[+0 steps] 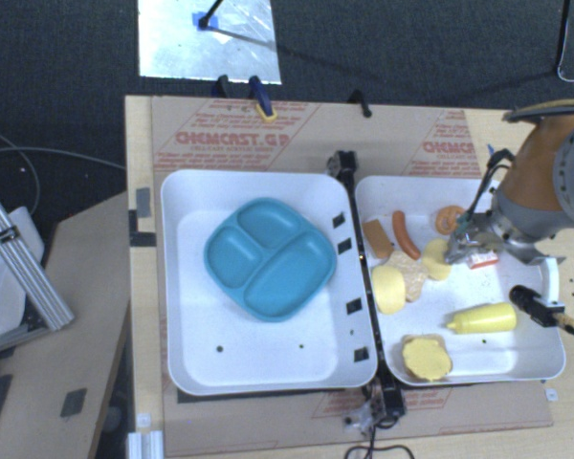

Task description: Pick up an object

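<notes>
Arm reaching in from the right, gripper (462,245) low in the right bin (536,357), right over the toy-food cluster where the pickings are densest. Whether it is open or closed, I cannot tell. A small yellow piece (436,261) sits just beneath it, the likeliest target. The blue plate (270,257) lies alone in the left bin (196,347).

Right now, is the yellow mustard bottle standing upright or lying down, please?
Lying down: the mustard bottle rests lengthwise on the right bin's floor.
</notes>
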Robot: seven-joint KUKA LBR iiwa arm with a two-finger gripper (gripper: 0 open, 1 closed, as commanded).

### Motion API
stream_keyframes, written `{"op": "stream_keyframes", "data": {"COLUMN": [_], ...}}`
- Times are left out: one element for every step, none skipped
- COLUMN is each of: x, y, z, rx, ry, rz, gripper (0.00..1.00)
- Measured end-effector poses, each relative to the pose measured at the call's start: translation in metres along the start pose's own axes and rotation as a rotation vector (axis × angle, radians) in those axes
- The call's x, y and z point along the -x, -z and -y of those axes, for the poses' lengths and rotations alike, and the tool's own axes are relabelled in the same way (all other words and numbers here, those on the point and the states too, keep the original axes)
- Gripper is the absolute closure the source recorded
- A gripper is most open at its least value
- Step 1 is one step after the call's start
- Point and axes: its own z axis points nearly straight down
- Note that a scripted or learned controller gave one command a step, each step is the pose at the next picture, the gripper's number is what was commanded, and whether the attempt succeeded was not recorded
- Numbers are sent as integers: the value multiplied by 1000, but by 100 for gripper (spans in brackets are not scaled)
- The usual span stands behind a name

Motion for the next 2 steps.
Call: {"op": "stream_keyframes", "data": {"x": [-13, -45], "y": [0, 1], "z": [-37, 15], "rx": [-1, -7], "ry": [-2, -7], "rz": [-1, -2], "gripper": [100, 100]}}
